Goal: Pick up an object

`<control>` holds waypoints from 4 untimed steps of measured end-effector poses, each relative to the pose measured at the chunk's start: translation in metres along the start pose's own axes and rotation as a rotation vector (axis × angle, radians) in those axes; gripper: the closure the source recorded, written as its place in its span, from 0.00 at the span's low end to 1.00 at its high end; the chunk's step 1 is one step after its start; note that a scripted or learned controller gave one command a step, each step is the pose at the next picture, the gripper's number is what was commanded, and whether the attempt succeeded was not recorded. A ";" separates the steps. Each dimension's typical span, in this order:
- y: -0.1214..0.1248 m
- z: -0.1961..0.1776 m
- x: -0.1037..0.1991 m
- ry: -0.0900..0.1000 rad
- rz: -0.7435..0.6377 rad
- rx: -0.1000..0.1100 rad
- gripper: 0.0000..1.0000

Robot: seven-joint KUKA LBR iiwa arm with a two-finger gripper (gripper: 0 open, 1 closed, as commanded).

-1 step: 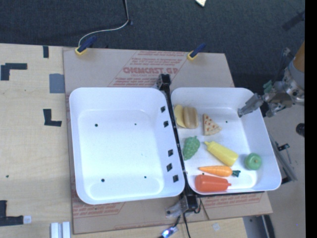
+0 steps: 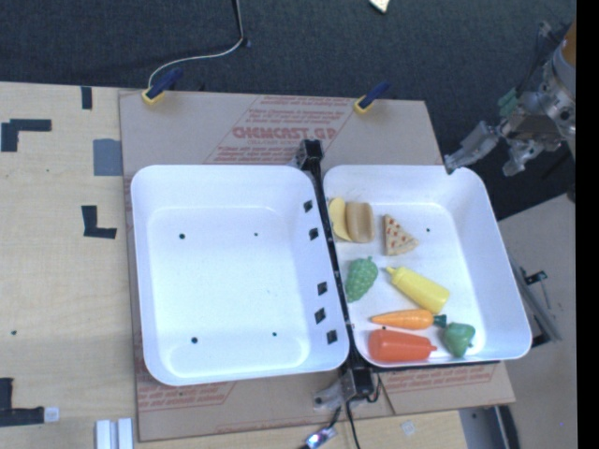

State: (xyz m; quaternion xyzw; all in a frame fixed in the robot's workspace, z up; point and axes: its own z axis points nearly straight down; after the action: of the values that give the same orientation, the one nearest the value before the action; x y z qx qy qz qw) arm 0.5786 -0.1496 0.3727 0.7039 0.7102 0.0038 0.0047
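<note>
The right bin [image 2: 487, 215] holds several toy foods. A yellow and tan piece [image 2: 348, 221] lies by the divider, with a pizza slice [image 2: 398, 237] beside it. Below them lie a green broccoli [image 2: 361, 277] and a yellow bottle [image 2: 419, 288]. An orange carrot [image 2: 409, 320], a red pepper [image 2: 401, 346] and a small green pepper [image 2: 457, 337] sit along the front wall. My gripper [image 2: 491, 157] hangs above the bin's far right corner, outside the food cluster, open with nothing between its fingers.
The left bin [image 2: 154, 251] adjoins the right one along a black clipped divider [image 2: 320, 251]. Both rest on a cardboard sheet [image 2: 271, 129] held by two clamps [image 2: 161, 84]. A cable [image 2: 234, 26] runs across the dark floor behind.
</note>
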 end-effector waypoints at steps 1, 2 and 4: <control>-0.002 -0.003 -0.003 0.000 0.005 0.011 1.00; 0.006 -0.129 0.079 0.002 -0.002 -0.003 1.00; 0.008 -0.100 0.114 0.002 -0.001 0.002 1.00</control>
State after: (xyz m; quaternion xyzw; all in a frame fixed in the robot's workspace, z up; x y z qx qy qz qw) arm 0.5844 -0.0352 0.4721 0.7035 0.7107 0.0039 0.0032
